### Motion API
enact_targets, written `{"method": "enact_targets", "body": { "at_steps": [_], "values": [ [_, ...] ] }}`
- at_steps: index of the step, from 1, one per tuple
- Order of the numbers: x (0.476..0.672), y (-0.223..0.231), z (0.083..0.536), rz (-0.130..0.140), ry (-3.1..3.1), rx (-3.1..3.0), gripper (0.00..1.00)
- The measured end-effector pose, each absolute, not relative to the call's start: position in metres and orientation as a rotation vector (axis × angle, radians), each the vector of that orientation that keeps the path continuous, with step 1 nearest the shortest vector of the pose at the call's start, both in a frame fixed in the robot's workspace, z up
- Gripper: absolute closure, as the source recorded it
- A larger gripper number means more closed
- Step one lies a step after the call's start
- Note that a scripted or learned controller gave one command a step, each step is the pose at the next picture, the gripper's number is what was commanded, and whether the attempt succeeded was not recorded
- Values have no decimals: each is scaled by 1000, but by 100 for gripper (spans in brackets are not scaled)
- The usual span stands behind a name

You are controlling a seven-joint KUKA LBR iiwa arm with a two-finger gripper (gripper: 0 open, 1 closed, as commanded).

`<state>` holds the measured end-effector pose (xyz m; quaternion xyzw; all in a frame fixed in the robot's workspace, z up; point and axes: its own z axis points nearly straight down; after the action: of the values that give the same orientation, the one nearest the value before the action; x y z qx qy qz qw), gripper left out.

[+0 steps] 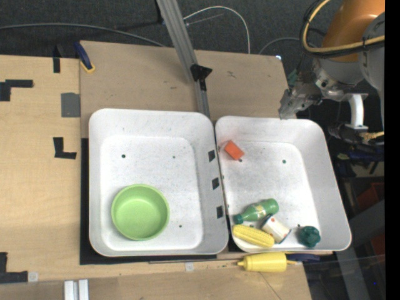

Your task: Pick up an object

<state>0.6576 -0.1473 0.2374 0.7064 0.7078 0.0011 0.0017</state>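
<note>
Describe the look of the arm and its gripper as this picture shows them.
The arm is grey metal with a rounded, glossy orange band near the wrist. A yellowish cable loops around that band. Below it sits a grey wrist block, then the gripper, a small darker grey piece. No lettering or markings can be made out.

In the right bin [312, 144], a small orange block [234, 150] lies alone near the far left corner. Along the near edge cluster a green bottle [257, 211] lying on its side, a yellow corn cob [253, 235], a small white cylinder [275, 228] and a dark green lump [308, 235]. A green bowl [140, 212] sits upright in the left bin [106, 130].
</note>
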Motion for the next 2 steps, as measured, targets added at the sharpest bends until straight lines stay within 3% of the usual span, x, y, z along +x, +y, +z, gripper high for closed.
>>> {"method": "enact_targets", "body": {
  "at_steps": [1, 2],
  "values": [
    [659, -147, 284, 4, 2221, 2216, 100],
    [653, -101, 267, -2, 2228, 2217, 100]
  ]
}}
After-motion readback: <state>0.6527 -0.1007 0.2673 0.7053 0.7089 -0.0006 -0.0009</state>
